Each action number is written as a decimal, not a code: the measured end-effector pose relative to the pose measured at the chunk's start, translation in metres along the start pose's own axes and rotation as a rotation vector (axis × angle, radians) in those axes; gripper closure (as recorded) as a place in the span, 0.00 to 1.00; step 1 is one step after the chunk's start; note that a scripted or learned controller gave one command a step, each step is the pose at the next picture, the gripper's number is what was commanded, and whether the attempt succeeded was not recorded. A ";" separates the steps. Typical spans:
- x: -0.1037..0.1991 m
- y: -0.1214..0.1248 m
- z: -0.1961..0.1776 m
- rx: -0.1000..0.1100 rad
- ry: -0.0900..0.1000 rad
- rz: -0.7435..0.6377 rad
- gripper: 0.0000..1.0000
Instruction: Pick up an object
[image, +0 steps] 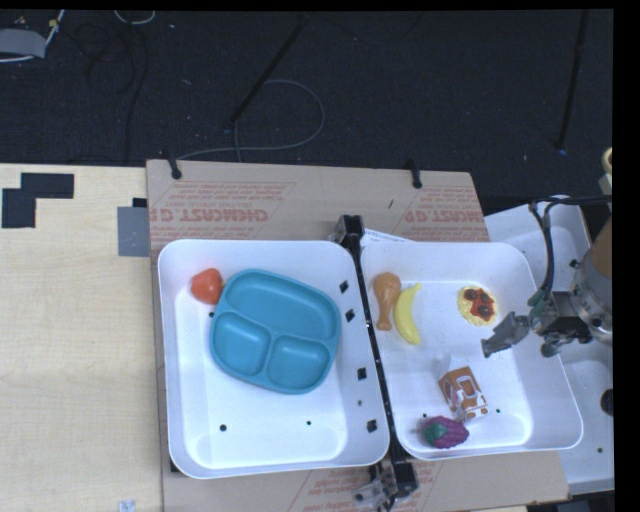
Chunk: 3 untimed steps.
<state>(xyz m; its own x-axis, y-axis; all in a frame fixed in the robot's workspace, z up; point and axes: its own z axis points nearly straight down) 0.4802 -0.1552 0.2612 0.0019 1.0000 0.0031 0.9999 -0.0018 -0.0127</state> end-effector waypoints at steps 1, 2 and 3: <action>0.000 0.002 -0.005 -0.009 -0.002 -0.002 0.00; 0.006 0.008 0.043 -0.004 0.000 -0.003 0.00; 0.008 0.010 0.108 -0.003 0.000 -0.002 0.00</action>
<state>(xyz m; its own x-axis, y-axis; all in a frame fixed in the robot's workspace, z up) 0.4892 -0.1468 0.1534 0.0000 1.0000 0.0033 1.0000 0.0000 -0.0095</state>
